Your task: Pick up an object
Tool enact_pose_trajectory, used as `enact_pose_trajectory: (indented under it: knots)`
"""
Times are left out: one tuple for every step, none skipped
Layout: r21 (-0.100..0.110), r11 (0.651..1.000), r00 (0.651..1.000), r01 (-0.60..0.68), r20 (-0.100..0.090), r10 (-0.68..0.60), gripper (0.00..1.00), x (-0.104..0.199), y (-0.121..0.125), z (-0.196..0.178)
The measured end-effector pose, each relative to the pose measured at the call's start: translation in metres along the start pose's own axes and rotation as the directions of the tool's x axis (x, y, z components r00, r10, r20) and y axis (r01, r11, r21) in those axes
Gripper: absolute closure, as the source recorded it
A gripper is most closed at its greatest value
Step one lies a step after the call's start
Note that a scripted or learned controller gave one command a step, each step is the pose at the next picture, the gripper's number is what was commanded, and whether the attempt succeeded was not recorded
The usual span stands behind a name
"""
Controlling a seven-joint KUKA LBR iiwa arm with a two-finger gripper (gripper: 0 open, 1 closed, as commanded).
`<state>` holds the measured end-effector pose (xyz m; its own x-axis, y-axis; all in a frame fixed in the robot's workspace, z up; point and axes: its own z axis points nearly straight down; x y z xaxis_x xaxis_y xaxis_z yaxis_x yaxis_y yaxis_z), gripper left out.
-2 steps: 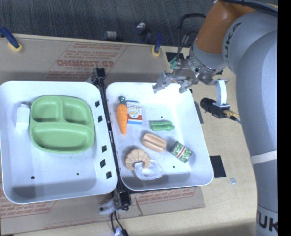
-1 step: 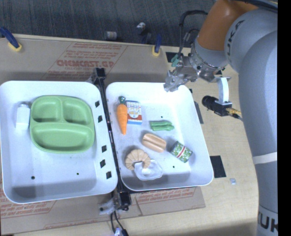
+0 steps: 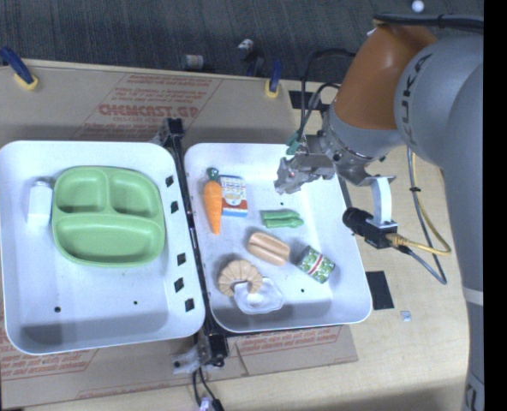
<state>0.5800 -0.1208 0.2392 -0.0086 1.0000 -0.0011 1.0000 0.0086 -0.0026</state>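
Claw (image 3: 289, 181): over the right bin (image 3: 349, 274), above the green pea pod (image 3: 282, 219); finger state cannot be told.
Cardboard (image 3: 151, 101) print: "CHEMCAST GP".
Arm (image 3: 433, 84) lettering: "KUKA", partly seen.

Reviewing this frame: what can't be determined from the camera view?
- Gripper: too small and blurred in the camera view to tell its finger state or contents.
- Can: label too small to read.
- Carton: print blurred.
- White object beside the green tray: identity unclear against the bin.
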Motion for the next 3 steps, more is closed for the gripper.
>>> enact_pose_trajectory:
  knots:
    - [0.003, 1.000, 1.000, -0.002, -0.002, 0.002, 1.00, 0.024, -0.086, 0.085]
    - [0.001, 1.000, 1.000, 0.004, -0.001, -0.004, 1.00, 0.023, -0.085, 0.074]
    - [0.000, 1.000, 1.000, 0.009, 0.001, -0.009, 1.00, 0.023, -0.083, 0.063]
